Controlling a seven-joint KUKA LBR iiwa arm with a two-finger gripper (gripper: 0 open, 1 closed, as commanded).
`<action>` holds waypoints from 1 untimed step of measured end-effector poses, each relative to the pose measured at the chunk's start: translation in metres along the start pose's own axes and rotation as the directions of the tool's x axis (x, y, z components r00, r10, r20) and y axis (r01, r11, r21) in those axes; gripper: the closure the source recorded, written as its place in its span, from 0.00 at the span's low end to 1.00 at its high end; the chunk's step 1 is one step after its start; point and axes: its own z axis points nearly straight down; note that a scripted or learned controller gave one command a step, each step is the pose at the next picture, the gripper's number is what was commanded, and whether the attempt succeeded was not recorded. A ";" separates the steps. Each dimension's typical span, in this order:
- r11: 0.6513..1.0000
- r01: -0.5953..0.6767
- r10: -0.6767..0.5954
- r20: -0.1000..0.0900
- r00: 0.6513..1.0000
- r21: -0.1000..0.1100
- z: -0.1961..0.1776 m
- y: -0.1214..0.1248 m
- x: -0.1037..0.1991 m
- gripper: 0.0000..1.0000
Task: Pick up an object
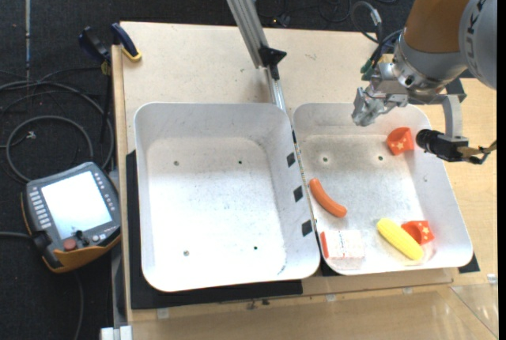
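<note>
**Gripper above the right bin, nothing in its grasp**

From my remote seat I read the bench left to right. On the floor at far left lies one teach pendant (71, 213), grey with an orange base and a pale screen. Next comes the left bin (150, 125), shallow and white, its floor speckled with fine dark marks. A single slanted metal rail (241, 2) runs down from the top towards the seam where the two bins meet.

The right bin (455, 208) holds all the pickable things — I count five. One orange sausage-shaped piece (327, 198) lies diagonally near the bin's left wall. Below it, against the front rim, sits one white block with red edging (343, 246). To its right lies one yellow banana-like piece (399, 239), tilted, touching one small red-orange piece (420, 231) at its upper right end. Well apart from these, near the back right of the bin, stands one orange-red chunk (400, 141).

The gripper (366, 114) hangs over the bin's back edge, left of that orange-red chunk and not touching it. Its fingers point down; I cannot tell how far apart they stand — they blur into one grey mass. I see nothing between them. Above it rise the grey wrist and orange band.
</note>
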 end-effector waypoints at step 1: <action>1.000 0.000 0.000 0.000 1.000 -0.003 -0.005 0.014 0.054 1.00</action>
